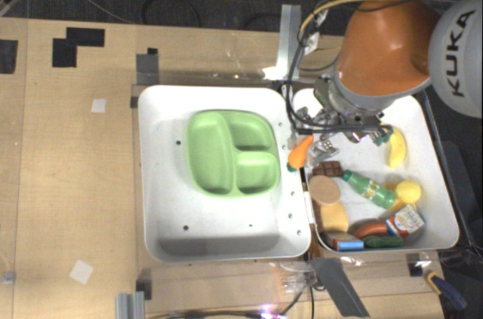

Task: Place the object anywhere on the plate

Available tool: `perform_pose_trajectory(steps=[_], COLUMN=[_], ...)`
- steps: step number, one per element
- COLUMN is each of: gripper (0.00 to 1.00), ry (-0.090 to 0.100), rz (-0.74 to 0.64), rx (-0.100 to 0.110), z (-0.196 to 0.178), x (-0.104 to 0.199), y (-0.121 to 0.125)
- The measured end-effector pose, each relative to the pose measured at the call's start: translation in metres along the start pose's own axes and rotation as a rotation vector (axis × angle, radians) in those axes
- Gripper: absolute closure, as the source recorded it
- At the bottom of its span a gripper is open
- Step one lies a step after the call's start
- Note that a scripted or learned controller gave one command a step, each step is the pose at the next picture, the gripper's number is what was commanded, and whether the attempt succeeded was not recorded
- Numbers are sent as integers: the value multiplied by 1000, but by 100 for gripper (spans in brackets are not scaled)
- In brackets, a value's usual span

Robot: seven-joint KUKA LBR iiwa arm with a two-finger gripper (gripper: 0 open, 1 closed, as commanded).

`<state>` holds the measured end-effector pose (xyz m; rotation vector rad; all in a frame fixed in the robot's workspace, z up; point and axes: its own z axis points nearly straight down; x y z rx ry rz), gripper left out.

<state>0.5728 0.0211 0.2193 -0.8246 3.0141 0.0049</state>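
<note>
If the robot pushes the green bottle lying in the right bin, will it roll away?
Probably a little. The green bottle lies on its side and looks round, so a sideways push might roll it. The lemon and other toys crowd close, so it likely stops soon. It looks like toy plastic, probably light and stiff.

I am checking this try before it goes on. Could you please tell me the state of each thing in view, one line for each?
Hand: low over the inner edge of the right bin, a carrot at its tip.
Carrot: tilted, over the rim between the two bins.
Green plate: in the left bin, nothing on it.
Green bottle: lying on its side in the right bin.
Banana: lying in the right bin.
</note>
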Motion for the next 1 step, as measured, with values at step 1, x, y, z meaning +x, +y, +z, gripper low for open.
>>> perform_pose_trajectory(steps=[1], gripper=[0], ry=[6], rz=[4], rx=[2], z=[2], x=[2], y=[-3])
